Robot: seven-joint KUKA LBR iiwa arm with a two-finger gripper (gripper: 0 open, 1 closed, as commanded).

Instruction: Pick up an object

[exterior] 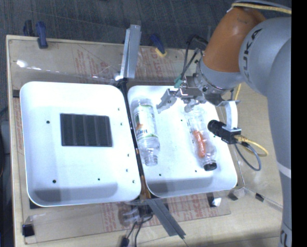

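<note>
I have the arm in over the right bin, the left bin well off to the jaws' far side. The gripper hangs with jaws spread and nothing between them — no pick made yet. Just below one finger lies the orange-filled bottle; below the other, the green-labelled bottle. Both rest flat on smooth white plastic — dark carpet beyond the bench.
</note>
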